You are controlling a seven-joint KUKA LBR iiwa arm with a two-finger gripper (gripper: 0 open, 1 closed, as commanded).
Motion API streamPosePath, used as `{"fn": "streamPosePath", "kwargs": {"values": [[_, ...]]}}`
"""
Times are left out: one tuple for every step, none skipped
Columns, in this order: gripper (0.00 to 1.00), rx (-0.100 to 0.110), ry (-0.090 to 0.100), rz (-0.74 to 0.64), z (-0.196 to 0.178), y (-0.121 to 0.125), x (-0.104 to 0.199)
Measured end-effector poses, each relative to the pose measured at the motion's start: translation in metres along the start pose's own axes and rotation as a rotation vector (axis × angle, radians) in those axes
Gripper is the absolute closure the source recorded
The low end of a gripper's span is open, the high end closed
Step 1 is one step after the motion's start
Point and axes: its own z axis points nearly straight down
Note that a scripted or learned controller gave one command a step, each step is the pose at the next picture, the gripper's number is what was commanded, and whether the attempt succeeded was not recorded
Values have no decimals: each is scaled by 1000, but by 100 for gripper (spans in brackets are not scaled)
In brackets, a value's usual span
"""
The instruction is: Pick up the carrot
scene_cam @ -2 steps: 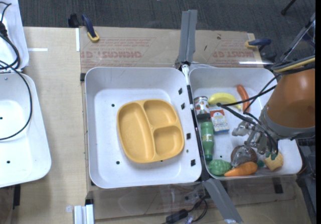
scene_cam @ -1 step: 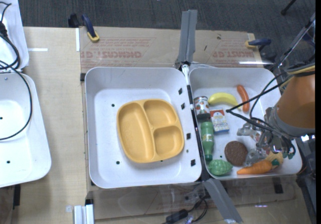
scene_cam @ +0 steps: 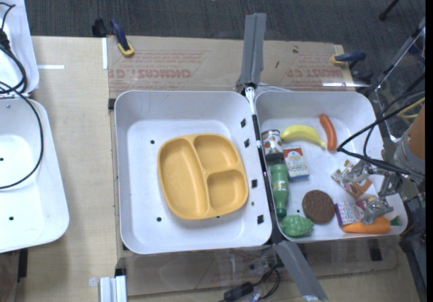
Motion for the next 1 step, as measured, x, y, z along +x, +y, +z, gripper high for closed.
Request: {"fn": "streamPosePath", "kwargs": {"values": [[0, 8, -25, -105, 28, -7, -15]]}}
